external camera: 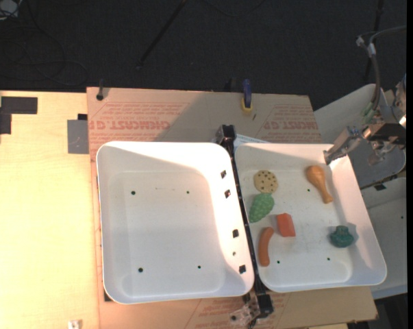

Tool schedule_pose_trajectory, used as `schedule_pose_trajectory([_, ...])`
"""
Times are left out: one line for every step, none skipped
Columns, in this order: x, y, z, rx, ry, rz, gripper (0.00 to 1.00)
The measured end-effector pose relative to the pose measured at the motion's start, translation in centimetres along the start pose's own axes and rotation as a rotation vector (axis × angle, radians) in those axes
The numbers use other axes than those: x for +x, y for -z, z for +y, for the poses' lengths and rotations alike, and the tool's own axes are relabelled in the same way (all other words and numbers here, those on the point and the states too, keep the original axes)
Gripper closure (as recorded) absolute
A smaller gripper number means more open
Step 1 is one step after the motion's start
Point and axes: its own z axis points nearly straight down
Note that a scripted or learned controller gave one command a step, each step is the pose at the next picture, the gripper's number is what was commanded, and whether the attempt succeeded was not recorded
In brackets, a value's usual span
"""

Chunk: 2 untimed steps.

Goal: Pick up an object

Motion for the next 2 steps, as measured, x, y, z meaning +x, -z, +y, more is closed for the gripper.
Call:
schedule_pose_trajectory([0.0,0.0,-0.1,0.019,-0.001,0.002,1.00])
schedule_pose_trajectory([0.1,-16.1,0.7,0.034,-0.005,0.005,1.00])
